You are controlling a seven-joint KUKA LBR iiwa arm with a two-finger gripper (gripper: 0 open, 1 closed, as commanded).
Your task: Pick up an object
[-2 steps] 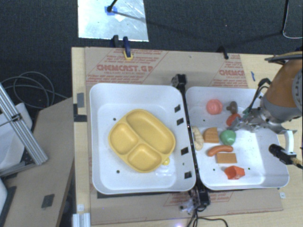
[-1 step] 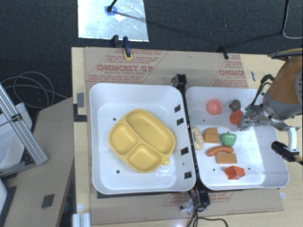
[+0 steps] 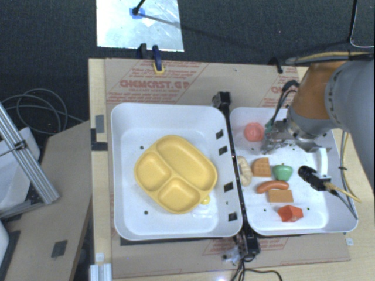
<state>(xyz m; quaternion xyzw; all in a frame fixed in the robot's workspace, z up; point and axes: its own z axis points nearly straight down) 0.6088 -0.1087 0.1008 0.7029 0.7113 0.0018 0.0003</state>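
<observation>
The gripper (image 3: 273, 140) hangs low in the right white bin (image 3: 337, 218), just above the orange toy block (image 3: 261, 167), likely lining up a grasp; whether its jaws are wide cannot be told. The yellow divided tray (image 3: 176, 172) fills the left bin.

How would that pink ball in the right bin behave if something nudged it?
The pink ball looks round and smooth, so it would probably roll. It lies on bare floor of the right bin, so it might travel to a wall. Its toy-like look suggests lightness.

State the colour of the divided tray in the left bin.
Yellow; the divided tray shows clearly in the camera view.
</observation>
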